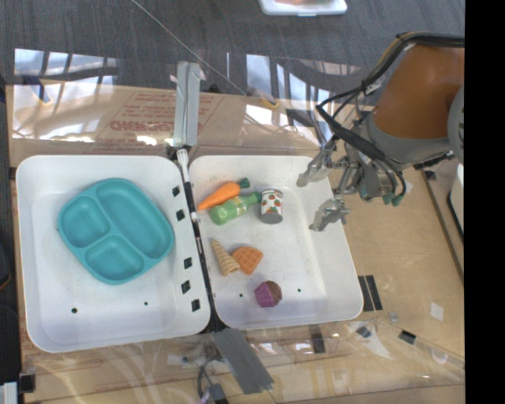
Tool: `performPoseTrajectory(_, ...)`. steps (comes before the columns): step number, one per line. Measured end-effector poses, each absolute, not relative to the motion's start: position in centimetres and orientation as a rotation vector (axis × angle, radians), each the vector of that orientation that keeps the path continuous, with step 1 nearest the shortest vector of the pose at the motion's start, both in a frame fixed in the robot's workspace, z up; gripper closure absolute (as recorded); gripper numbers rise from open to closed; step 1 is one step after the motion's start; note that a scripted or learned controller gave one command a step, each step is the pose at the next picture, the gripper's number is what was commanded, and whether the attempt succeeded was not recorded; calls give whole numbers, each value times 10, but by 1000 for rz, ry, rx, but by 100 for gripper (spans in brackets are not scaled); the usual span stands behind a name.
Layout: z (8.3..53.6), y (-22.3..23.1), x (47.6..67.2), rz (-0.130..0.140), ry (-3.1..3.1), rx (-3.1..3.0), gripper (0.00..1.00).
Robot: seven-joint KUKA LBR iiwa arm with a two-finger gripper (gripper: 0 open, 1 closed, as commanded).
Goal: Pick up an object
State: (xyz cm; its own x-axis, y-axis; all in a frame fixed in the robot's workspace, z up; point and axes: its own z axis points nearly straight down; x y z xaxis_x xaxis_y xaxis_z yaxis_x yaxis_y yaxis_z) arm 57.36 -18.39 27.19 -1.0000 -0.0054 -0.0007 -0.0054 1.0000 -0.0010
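While the arm (410, 95) reaches in from the right, its hand (322, 197) hangs over the right edge of the right bin (331, 276), and the two fingers stand apart with nothing between them. One fingertip is near the bin's far right corner, the other is lower, over the bin's right wall.

Inside this bin lie several small toys. A carrot (219, 195) and a green bottle (231, 209) are touching each other near the far left side, and a small can (271, 206) stands just beside them. Nearer the middle are a cone (223, 257) and an orange waffle piece (248, 258), and a purple item (268, 294) lies near the front wall.

The left bin (47, 316) holds a teal divided plate (115, 230). Both bins sit on a light wooden desk (426, 292) covered partly with clear plastic sheet. Behind the desk the floor (95, 24) is dark grey.
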Motion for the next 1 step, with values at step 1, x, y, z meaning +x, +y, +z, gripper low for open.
performPoseTrajectory(1,108,-189,547,6,3146,-144,0)
